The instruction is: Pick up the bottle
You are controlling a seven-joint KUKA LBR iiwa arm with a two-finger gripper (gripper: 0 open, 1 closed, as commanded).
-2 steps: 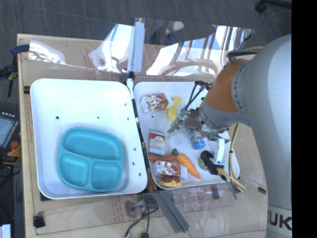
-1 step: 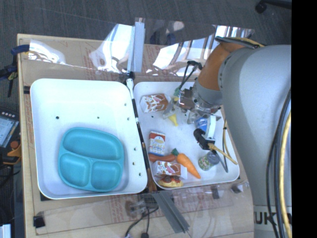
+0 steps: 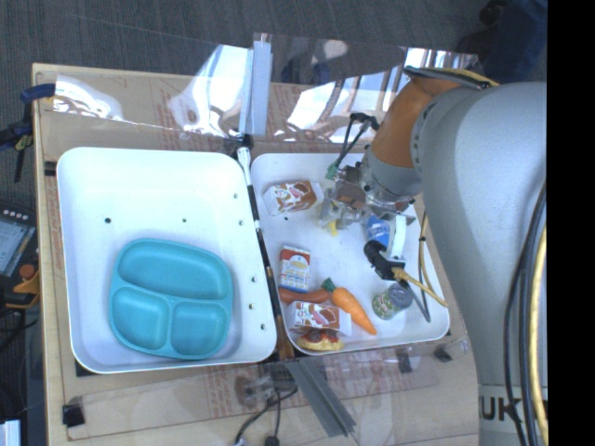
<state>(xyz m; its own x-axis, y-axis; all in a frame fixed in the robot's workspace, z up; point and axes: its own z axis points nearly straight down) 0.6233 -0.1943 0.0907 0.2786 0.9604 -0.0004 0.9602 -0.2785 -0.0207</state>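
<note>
Gripper (image 3: 339, 210) low in the right bin (image 3: 428, 328), beside the snack packet (image 3: 291, 196); blue tray (image 3: 173, 297) in the left bin (image 3: 79, 184).

The bench (image 3: 139, 110) has a light brown, cardboard-like top. Along its far side stands a clear plastic sheet (image 3: 307, 82) with bright glare and reflections on it. Around the bench, the floor (image 3: 139, 17) is a dark grey carpet. Black cables (image 3: 256, 426) hang at the near edge.
</note>
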